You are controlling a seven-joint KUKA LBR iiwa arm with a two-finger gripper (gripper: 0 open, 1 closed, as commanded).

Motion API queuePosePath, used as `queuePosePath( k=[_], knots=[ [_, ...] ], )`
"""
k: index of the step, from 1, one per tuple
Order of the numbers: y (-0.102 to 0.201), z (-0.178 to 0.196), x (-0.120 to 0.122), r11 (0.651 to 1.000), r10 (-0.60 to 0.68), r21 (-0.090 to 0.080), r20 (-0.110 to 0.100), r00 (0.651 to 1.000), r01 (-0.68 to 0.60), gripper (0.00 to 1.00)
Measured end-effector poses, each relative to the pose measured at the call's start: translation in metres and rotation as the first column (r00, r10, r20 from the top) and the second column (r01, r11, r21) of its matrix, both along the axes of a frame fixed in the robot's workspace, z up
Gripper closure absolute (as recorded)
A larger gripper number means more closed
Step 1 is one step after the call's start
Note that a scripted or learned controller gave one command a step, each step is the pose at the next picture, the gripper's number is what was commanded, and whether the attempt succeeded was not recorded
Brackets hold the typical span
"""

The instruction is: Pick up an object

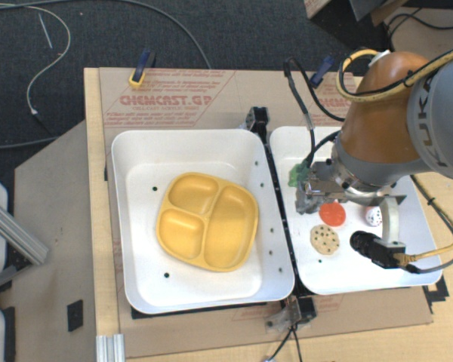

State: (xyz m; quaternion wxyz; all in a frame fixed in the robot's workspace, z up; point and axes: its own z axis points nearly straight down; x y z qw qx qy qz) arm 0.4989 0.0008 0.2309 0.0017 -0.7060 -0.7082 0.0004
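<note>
My hand (311, 194) hangs low over the right shallow white plastic bin (340, 274), near its left wall; I cannot tell whether it is apart or together, and nothing shows clamped in it. A small green soft-looking lump (297, 175) lies just beside my hand, toward the bin's far edge. A flat orange-red disc (332, 215) sits just beside my hand on the other side, with a round tan chocolate-chip cookie (325, 239) toward the near edge and a small white dotted ball (373, 217) further right. The left shallow white bin (140, 194) holds a yellow divided plastic plate (208, 221) at its centre. Both bins rest on the cardboard-covered bench (174, 96).
</note>
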Motion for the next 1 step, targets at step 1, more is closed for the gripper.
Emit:
queuePosePath(
  k=[1],
  knots=[
    [0.0445,0.0059,0.0009,1.000,-0.001,-0.001,0.003,1.000,0.001,1.00]
  ],
)
